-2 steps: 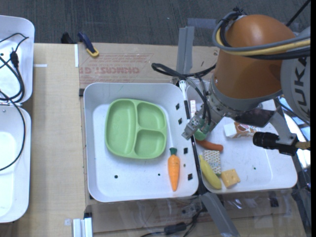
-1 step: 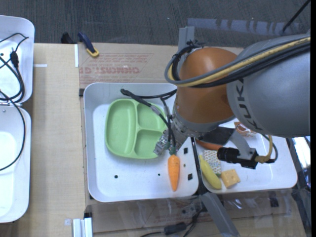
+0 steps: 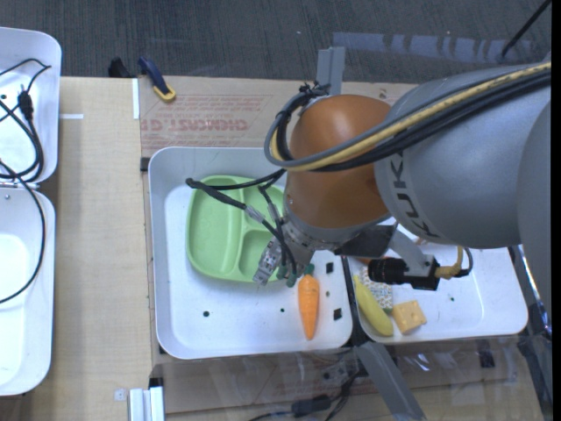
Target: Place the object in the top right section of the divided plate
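carrot (image 3: 308, 305): tapered, smooth orange, lying in white bin (image 3: 175, 323) | plate (image 3: 219, 235): glossy green, divided | pincer (image 3: 273, 261): grip state cannot tell

Smooth glossy plastic plate (image 3: 219, 235), white bin (image 3: 166, 261)

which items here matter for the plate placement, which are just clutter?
Job:
- carrot, by the gripper
- green divided plate in the left bin

Lying about:
- banana and cracker, right bin
- blue-yellow clamp on the bench
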You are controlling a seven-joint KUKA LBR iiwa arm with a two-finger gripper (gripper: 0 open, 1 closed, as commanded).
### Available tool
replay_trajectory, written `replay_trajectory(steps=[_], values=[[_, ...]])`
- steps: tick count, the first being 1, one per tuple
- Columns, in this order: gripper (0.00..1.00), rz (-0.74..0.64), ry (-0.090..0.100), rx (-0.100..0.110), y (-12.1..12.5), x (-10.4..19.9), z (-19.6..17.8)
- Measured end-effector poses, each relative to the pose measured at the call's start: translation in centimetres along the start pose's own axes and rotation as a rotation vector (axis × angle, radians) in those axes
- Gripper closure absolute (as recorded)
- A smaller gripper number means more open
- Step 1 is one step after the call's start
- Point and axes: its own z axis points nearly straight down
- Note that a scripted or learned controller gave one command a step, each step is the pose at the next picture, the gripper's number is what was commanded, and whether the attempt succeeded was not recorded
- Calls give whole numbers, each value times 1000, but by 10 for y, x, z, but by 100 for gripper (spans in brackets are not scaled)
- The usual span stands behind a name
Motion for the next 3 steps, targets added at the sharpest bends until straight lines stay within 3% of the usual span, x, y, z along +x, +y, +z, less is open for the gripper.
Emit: replay_trajectory(steps=[1, 2, 3], values=[[0, 0, 0, 0, 0, 0, 0], [100, 6, 0, 2, -1, -2, -8], [100, -136, -1, -2, -50, -31, 4]])
